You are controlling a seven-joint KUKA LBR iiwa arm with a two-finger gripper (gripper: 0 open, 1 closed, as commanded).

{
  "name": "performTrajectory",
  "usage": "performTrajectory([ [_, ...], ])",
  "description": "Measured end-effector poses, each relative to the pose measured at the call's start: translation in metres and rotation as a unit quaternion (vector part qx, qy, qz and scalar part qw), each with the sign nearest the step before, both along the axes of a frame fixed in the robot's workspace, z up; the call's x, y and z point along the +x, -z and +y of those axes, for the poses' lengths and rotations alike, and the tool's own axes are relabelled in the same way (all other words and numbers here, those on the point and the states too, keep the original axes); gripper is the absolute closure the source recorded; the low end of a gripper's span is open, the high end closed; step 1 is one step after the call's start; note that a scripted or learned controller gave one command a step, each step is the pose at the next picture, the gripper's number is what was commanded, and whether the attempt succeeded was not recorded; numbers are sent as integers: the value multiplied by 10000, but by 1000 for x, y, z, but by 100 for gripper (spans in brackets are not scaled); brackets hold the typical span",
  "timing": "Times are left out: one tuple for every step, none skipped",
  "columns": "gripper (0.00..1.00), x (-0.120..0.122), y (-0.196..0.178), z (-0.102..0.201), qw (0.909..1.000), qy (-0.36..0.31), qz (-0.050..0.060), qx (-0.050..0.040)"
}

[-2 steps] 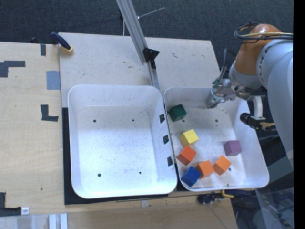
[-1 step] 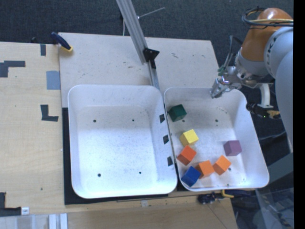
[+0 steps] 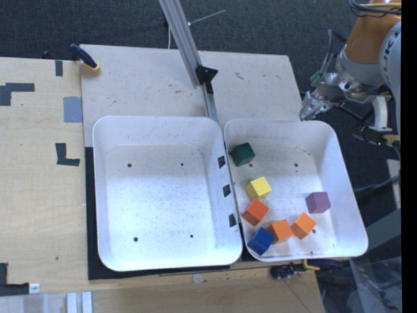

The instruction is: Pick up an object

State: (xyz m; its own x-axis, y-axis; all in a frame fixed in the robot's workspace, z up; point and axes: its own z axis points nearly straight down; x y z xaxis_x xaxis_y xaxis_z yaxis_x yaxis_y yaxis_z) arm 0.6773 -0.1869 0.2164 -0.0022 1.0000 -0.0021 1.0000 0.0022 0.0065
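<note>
The right bin (image 3: 339, 152) holds several small blocks: a dark green one (image 3: 243, 154) near its far left corner, a yellow one (image 3: 259, 187), a red-orange one (image 3: 255, 210), a blue one (image 3: 261, 239), two orange ones (image 3: 281, 230) (image 3: 303, 225) and a purple one (image 3: 317, 202). My gripper (image 3: 307, 110) hangs just beyond the right bin's far right corner, above the dark floor, well away from every block. Nothing is seen between its fingers.
The left bin (image 3: 104, 175) stands beside the right one. A slanted metal rail (image 3: 184, 34) runs down to the gap between the bins. A blue and yellow clamp (image 3: 85, 57) lies at the board's far left corner.
</note>
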Motion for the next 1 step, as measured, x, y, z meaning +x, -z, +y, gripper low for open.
performTrajectory([
  [100,1,-54,0,10000,0,2,1],
])
